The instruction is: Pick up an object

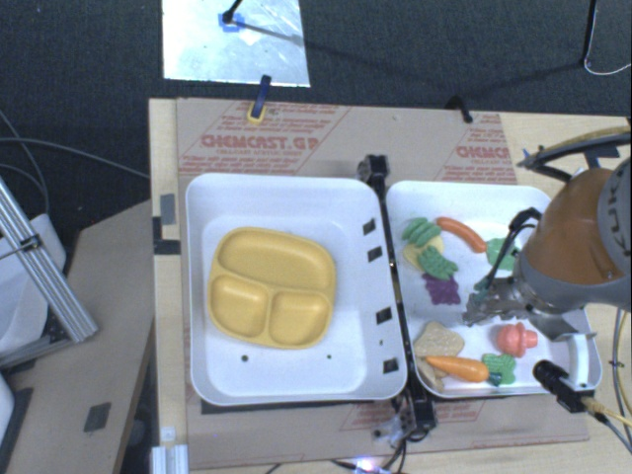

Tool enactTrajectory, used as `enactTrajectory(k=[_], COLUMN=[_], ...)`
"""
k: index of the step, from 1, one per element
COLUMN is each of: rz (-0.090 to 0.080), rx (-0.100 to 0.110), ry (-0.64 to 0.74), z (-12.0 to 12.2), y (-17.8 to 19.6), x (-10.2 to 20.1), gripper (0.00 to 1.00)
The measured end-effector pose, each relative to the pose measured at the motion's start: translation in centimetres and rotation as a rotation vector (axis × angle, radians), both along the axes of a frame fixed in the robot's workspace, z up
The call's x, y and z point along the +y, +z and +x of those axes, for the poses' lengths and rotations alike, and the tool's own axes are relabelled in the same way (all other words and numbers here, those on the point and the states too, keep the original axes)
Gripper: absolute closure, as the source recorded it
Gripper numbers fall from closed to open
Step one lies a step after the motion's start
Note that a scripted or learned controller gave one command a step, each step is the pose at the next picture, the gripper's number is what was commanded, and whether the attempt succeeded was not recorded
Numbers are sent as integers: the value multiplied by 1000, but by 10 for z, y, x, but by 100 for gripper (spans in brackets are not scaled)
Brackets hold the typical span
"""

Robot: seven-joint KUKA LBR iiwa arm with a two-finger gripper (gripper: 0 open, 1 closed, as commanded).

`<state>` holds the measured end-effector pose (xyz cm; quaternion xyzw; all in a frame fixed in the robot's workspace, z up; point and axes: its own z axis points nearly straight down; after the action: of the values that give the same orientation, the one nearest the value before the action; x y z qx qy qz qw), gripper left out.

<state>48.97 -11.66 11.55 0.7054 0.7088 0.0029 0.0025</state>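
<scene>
Careful: your gripper (481,309) hangs over crowded toys beside the purple plastic grape bunch (441,288); fingers' spread you cannot tell, so they may snag neighbours.

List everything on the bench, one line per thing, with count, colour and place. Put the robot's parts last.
Bins: 2, white, side by side on the bench.
Sectioned plate: 1, yellow, three compartments, in the left bin.
Toy carrots: 2, orange, right bin, one at the near edge, one at the far side.
Green toy vegetables: several, right bin, far side and near edge.
Yellow-green corn-like toy: 1, right bin, middle.
Grapes: 1 bunch, purple, right bin, middle.
Bread slice: 1, tan, right bin, near-left corner.
Pink-red toy: 1, right bin, near side.
Foil sheet: 1, silver, beyond the bench.
Arm: 1, grey and orange, over the right bin.
Hand: 1, dark, low over the right bin.
</scene>
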Motion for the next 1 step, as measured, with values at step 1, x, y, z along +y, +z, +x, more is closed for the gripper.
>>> enactTrajectory(k=[1], rz=[0], rx=[6], ry=[-1], z=[-3], y=[-5], x=[7], gripper=[100])
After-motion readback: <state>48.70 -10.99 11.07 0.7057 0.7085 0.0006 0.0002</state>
